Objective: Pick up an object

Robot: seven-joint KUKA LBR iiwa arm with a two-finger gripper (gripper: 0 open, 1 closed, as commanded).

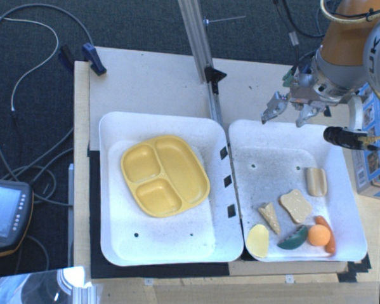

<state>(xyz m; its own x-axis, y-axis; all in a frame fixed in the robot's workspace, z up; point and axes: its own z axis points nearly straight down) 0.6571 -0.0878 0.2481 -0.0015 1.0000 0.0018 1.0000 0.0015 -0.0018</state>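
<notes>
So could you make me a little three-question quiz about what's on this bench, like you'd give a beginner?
1. True or false: the yellow divided tray lies in the left bin.
2. Which item sits nearest the gripper? A) bread roll B) orange C) pale yellow disc
3. Fill in: the gripper's fingers are ____, and nothing is between them.

Key: 1 true. 2 A. 3 open; the gripper hangs above the far edge of the right bin, while the food pieces, such as the toast slice, cluster at its near right corner.
</notes>
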